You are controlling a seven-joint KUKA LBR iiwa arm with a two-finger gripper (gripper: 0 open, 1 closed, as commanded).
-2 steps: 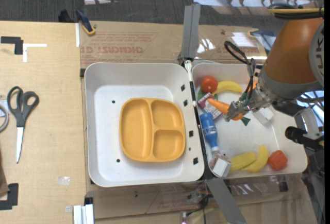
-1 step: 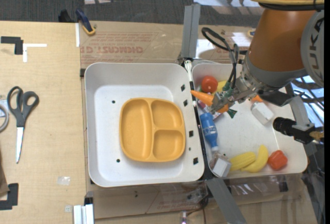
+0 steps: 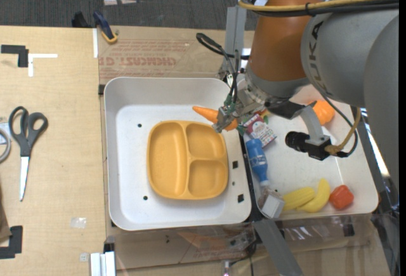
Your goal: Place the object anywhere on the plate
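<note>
I have the tool (image 3: 226, 117) above the far right corner of the yellow plate (image 3: 188, 160), its fingers closed on a carrot (image 3: 208, 113) that pokes out to the left. I judge this the carrying step. The carrot hangs just past the plate's far rim, so next I'd bring it nearer, over a compartment, then release.
</note>
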